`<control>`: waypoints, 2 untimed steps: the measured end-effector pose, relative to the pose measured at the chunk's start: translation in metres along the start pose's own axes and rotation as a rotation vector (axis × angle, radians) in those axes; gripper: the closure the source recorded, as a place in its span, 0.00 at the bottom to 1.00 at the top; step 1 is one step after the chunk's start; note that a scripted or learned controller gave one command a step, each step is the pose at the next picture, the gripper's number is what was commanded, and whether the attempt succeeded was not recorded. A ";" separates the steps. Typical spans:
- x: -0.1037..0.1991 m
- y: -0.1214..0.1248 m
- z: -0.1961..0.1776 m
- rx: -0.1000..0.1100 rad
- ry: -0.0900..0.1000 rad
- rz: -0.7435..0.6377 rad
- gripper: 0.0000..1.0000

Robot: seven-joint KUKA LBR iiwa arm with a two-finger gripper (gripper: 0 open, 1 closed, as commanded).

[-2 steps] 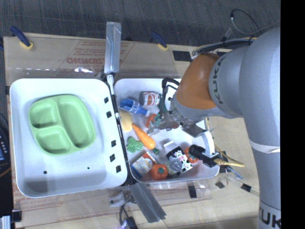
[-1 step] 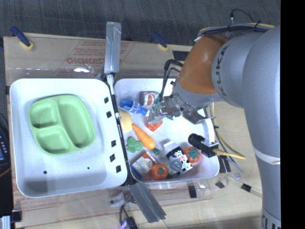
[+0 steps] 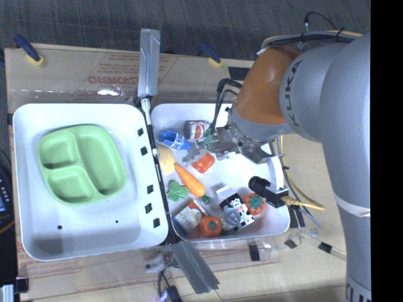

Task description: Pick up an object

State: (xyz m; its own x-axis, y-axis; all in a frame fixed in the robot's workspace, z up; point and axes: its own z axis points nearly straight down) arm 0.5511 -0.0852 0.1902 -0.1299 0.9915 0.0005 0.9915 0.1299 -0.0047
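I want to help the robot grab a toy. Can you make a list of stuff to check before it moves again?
1. Gripper is over the right bin, where the toys are: ok.
2. A toy sits close by: the red-orange piece lies right at the gripper: ok.
3. Toy already held: cannot tell, the arm hides it.
4. Room around that toy: not ok, the orange carrot, blue toy and small can crowd it.
5. Left bin has space for a drop: ok, it holds just the green divided plate.
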 end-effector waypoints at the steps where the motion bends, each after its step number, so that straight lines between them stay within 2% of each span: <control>1: -0.024 -0.005 0.098 -0.006 -0.001 -0.195 0.00; 2: -0.023 -0.006 0.090 -0.001 0.000 -0.200 1.00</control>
State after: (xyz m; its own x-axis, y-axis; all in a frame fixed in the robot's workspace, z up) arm 0.5480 -0.1092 0.1000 -0.3238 0.9461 0.0017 0.9461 0.3238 -0.0030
